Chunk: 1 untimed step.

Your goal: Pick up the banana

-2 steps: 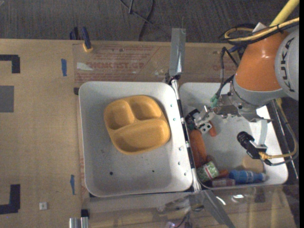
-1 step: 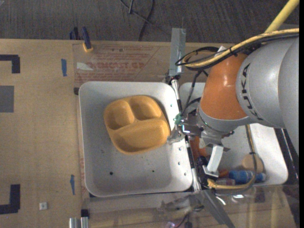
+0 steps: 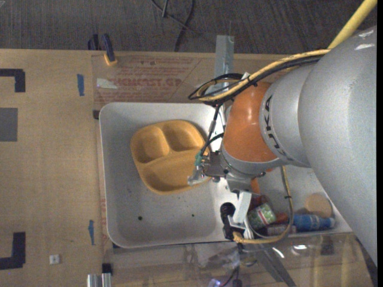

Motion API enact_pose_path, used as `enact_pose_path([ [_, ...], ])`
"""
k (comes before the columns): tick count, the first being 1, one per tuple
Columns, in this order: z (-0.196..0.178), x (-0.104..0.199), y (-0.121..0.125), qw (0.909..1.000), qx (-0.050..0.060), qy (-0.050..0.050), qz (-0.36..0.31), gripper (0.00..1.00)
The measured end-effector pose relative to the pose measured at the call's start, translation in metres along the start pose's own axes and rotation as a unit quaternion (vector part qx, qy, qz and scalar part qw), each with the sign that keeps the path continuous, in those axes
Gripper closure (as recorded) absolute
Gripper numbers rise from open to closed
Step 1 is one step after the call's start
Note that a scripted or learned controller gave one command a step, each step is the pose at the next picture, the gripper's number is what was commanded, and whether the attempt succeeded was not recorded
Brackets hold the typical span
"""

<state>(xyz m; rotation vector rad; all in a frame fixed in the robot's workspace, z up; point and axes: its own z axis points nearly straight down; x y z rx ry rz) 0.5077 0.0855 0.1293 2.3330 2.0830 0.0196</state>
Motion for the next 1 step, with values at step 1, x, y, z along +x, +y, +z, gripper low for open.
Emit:
enact_pose_path([
  [1,0.0054,0.0153,0.0205,0.9995,0.011,-0.008,0.028,0.0],
])
